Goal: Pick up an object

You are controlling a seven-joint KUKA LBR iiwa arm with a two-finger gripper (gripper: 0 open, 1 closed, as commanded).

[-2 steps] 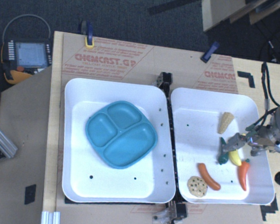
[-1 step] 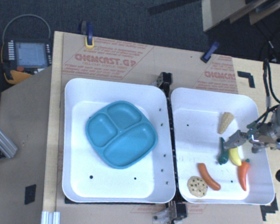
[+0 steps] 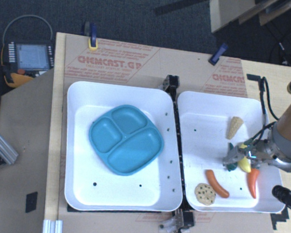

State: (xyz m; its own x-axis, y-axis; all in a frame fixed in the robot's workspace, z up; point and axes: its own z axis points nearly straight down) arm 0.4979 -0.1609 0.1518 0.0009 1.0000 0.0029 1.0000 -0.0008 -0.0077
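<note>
Where the arm reaches in over the right bin (image 3: 186, 124), its gripper (image 3: 233, 159) sits low beside a yellow piece (image 3: 244, 164), though whether it is clenched or released cannot be told. An orange carrot (image 3: 253, 182) lies just right of it, a sausage (image 3: 216, 183) and a cookie (image 3: 205, 194) nearer the front wall, a beige cone (image 3: 234, 127) farther back. The left bin (image 3: 76, 173) bears a blue divided plate (image 3: 126, 139). Red print on the bench board (image 3: 115, 63) reads "CHEMCAST"

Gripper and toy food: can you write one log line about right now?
gripper: low in right bin | nearest: yellow toy, carrot | also: sausage, cookie | left bin: blue plate
</note>
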